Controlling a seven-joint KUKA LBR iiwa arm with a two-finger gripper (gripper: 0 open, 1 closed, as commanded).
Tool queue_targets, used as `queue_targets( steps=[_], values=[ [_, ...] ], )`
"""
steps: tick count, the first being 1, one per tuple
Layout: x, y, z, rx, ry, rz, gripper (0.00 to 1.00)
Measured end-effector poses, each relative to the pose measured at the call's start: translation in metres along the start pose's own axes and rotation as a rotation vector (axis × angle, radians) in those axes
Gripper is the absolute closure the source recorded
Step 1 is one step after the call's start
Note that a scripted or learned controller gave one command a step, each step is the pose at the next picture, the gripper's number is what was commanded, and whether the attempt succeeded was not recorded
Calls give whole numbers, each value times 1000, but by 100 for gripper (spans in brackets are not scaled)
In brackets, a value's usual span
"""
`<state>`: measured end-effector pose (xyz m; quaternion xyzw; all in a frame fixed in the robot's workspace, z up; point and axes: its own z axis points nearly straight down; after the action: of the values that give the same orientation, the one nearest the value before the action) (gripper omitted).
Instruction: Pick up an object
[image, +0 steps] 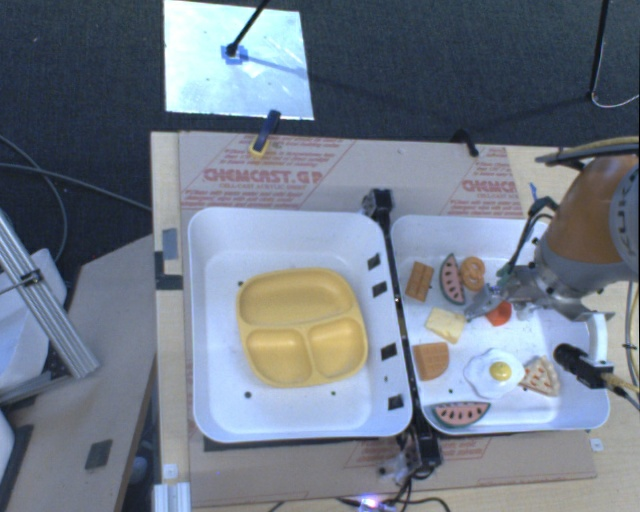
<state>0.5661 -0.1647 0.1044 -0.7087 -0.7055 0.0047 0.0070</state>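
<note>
The right bin (590, 405) holds several toy foods: a brown waffle (419, 281), a watermelon slice (453, 279), an orange bun (472, 271), a yellow cheese wedge (446, 325), a toast piece (432, 361), a fried egg (497, 372), a pizza slice (541, 376) and a second watermelon slice (461, 412). My gripper (489, 303) hangs low over the middle of this bin, just right of the cheese. A small red piece (501, 314) lies right under its tip, partly hidden by it.
The left bin (215, 260) holds a yellow divided plate (300, 326). A black divider (392, 300) with clips runs between the bins. The arm's grey and orange body (590, 235) covers the right bin's far right side.
</note>
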Motion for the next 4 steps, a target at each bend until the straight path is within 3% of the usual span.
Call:
queue_targets(
  steps=[1,2,3,4],
  values=[
    [-15,7,-6,-20,-5,-5,0],
    [-15,8,-6,-20,-4,-5,0],
    [-43,13,-33,-21,-6,-4,0],
    [-18,19,22,-16,-3,-11,0]
  ],
)
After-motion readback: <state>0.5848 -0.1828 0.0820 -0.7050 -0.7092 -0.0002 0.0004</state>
